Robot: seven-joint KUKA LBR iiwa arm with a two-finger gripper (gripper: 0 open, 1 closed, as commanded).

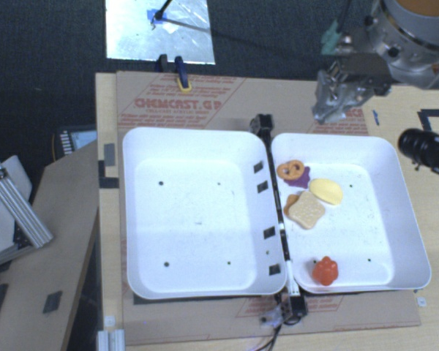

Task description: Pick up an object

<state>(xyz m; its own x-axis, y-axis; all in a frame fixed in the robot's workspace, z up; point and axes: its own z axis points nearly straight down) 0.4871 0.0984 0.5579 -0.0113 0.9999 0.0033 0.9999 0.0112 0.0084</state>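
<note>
Toy bread slice (306,210) lies among a pretzel (291,170), a yellow piece (326,191) and a red fruit (325,270) in the right bin (395,218), while the pincer (335,102), whose state cannot be told, hangs above that bin's upper rim, seemingly poised to descend.

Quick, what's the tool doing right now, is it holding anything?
Tool: hangs above the far rim of the right shallow white bin, nothing seen in it; open or closed cannot be told.
</note>
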